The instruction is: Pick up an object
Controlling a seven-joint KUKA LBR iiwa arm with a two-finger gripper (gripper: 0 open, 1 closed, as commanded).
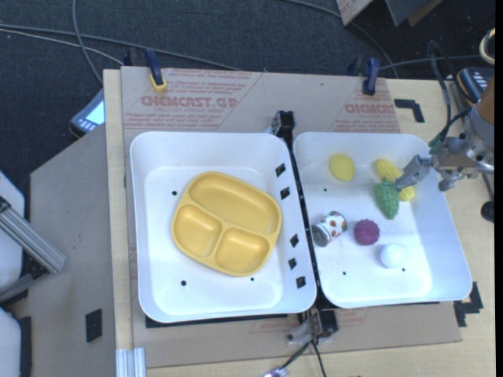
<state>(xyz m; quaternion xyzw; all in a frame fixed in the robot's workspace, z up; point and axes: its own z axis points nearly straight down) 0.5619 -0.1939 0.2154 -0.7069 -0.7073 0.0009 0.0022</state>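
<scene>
The right bin (440,277) holds several small objects: a yellow lemon-like piece (341,166), a yellow corn-like piece (386,169), a green broccoli-like piece (387,199), a purple ball (366,231), a white ball (391,254) and a spotted cup (330,227) lying on its side. My gripper (432,177) hovers over the bin's upper right part, open, with nothing between its fingers. Its left finger (410,173) points toward the corn-like and green pieces, just to their right.
The left bin (149,210) holds a yellow divided plate (226,222). A black divider strip (292,210) runs between the bins. Two clamps (156,73) grip the board's far edge. Cables cross the dark floor behind.
</scene>
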